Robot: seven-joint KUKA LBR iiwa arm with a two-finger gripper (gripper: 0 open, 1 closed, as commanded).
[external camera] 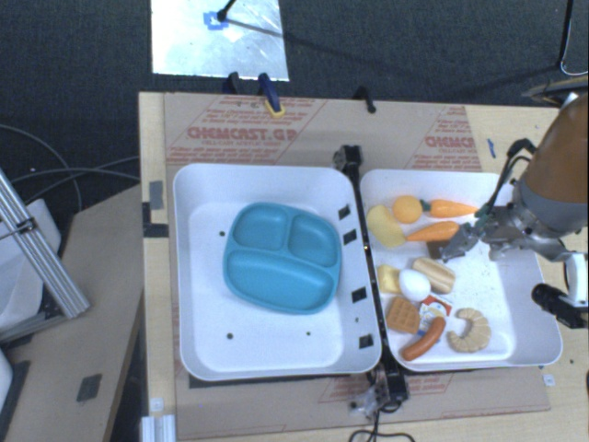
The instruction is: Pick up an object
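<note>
The right bin [515,311] holds several toy foods: an orange ball [408,209], two carrots [451,208] [429,232], a pale yellow fruit [385,226], a white egg [414,285], a bread roll [434,273], a waffle square [402,315], a sausage [423,340] and a croissant [470,330]. My gripper [467,241] is low in this bin, at the right end of the lower carrot and just above the bread roll. The wrist hides part of what lies under it. I see nothing clearly held.
The left bin [202,247] holds a blue divided plate [282,256]. A black divider with clips [363,265] runs between the bins. The arm's body [561,182] covers the right bin's far right corner. Cardboard [276,127] lies under both bins.
</note>
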